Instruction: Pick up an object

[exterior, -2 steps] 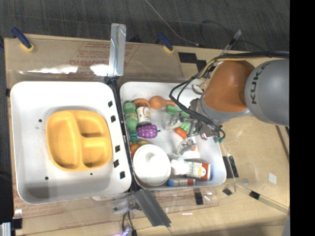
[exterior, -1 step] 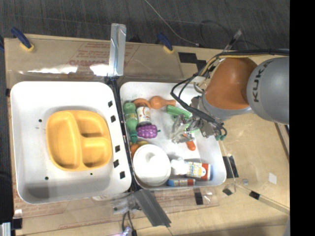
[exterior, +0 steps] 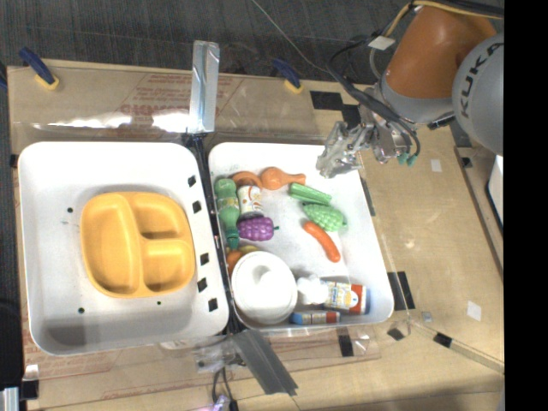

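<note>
We start at the claw [exterior: 338, 157], hanging over the upper right corner of the right bin [exterior: 377, 255], just at its rim. Whether it is spread or pressed together we cannot tell; the metal there is a blur of grey against the white. Nothing shows between its tips, so we call it empty-handed for now.

Closest to it, just below and a touch to the left, lies a green vegetable [exterior: 309, 193], and below that a second, knobbier green piece [exterior: 325, 217]. Both run with their long axis slanting from upper left to lower right. Further down the same line sits an orange carrot [exterior: 322, 240], on the same slant. In our judgement the nearest green one is the natural pick: the claw would need only to drop down and a little leftward, with its fingers set across that slant, not along it.

Out to the left we see an orange gourd shape [exterior: 281, 177], a small can [exterior: 249, 199], a green bottle [exterior: 225, 197] and purple grapes [exterior: 255, 227], packed close together. Far below the claw stand a white bowl [exterior: 264, 286] and a lying bottle [exterior: 336, 296], touching.

Well off to the left, the left bin [exterior: 43, 255] carries a yellow divided tray [exterior: 137, 242].
</note>
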Motion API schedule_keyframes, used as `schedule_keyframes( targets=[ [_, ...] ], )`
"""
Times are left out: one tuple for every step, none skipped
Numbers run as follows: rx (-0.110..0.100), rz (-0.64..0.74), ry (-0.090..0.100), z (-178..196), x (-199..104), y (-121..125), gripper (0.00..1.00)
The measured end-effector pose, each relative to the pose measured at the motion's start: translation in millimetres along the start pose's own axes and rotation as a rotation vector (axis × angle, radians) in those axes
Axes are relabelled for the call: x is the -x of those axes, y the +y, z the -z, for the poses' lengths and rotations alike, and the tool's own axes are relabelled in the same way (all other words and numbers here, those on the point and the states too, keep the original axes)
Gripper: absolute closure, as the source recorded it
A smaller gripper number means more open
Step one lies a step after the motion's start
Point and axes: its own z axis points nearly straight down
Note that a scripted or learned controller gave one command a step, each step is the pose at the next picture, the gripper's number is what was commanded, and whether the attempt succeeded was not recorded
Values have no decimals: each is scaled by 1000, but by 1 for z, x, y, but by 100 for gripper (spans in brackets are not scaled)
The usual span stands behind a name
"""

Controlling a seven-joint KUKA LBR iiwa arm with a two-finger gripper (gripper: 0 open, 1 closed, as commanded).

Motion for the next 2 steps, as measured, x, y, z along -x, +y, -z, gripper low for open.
schedule_keyframes(
  targets=[
    [3,-1,7,-4,-2,0,0],
    [3,84,6,-124,-110,5,0]
  ],
)
